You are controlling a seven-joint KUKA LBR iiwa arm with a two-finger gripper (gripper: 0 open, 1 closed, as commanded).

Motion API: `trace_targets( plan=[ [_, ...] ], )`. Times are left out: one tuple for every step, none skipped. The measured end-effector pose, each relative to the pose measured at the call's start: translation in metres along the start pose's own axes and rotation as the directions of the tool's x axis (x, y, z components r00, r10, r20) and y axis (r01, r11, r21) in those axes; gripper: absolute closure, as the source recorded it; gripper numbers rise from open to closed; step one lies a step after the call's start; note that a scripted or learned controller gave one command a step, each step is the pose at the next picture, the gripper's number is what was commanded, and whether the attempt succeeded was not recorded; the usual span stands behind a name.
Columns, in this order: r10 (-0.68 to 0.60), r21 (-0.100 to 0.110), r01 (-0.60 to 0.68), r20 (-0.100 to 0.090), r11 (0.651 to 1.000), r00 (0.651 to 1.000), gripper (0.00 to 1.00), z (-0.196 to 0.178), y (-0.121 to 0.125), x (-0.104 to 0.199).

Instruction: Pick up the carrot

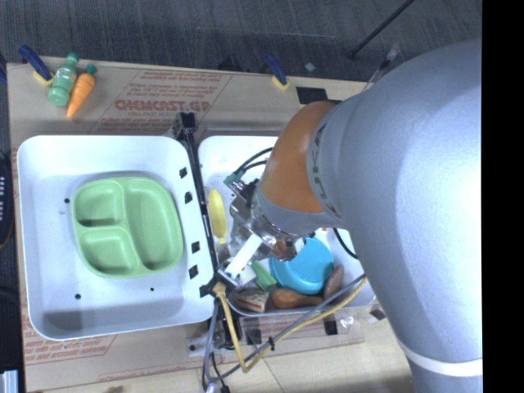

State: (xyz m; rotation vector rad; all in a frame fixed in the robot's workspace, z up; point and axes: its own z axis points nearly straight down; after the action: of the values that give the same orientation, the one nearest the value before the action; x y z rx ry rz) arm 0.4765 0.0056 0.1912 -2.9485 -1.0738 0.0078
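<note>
Cardboard bench (155, 97); tapered orange carrot (80, 93) there; fingers (246, 256) perhaps plastic.

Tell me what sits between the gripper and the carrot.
In the camera view, the left bin with its green divided plate lies between the gripper and the carrot, which rests on cardboard beyond the bins.

A brown printed bench top (164, 97) lies against dark grey ribbed flooring (205, 15).

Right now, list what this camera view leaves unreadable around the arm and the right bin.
- Gripper: finger state, blocked by the arm's wrist.
- Right bin: most of its floor, covered by the arm.
- Brown items under the blue bowl: identity, partly buried.
</note>
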Motion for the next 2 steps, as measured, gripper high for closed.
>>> trace_targets(
  plan=[
    [-0.223,0.004,0.223,-0.010,0.975,0.975,1.00,0.0942,0.0850,-0.0678],
    [-0.586,-0.004,0.586,-0.006,0.810,0.810,1.00,0.0941,0.0842,-0.0663]
  ],
)
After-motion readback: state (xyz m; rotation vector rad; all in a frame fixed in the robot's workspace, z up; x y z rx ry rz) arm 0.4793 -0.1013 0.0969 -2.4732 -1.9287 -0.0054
